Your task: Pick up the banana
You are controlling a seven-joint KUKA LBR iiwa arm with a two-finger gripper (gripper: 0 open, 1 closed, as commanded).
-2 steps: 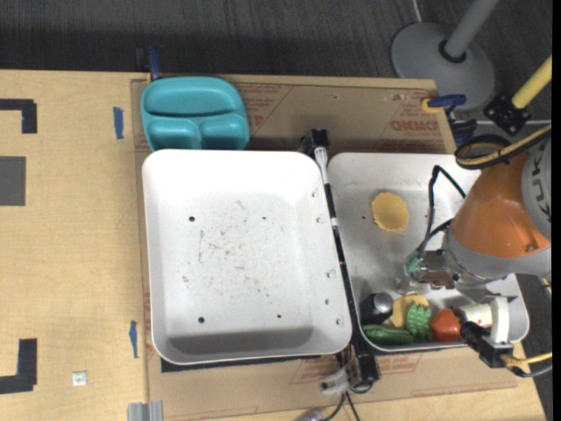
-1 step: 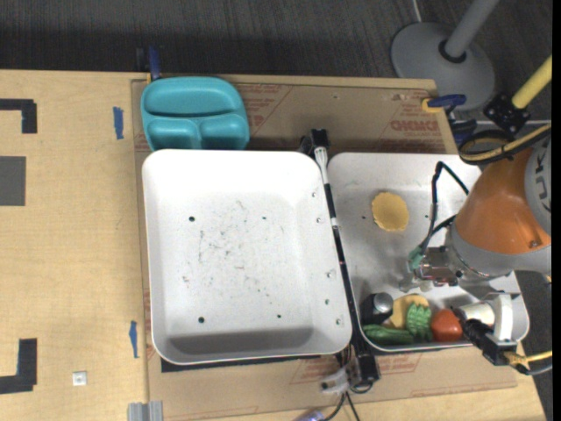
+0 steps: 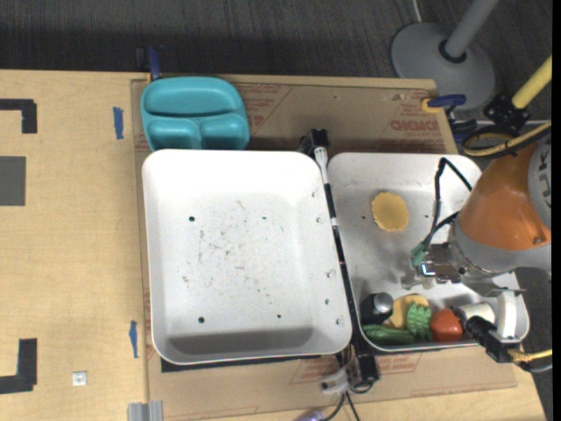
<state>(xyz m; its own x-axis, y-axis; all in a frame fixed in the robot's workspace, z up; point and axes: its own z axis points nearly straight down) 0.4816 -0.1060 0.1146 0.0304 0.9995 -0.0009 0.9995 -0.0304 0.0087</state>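
With the claw (image 3: 427, 268) poised over the banana (image 3: 410, 310) in the right bin's (image 3: 359, 178) crowded near corner, its grip state unreadable, it may snag neighbouring toys.

The arm (image 3: 504, 213) hides the right bin's (image 3: 368, 178) far side and the pincer

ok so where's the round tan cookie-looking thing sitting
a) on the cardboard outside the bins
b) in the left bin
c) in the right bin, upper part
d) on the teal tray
c: the round tan piece lies on the floor of the right bin, toward its far end, apart from the cluster of toy food at the near edge.
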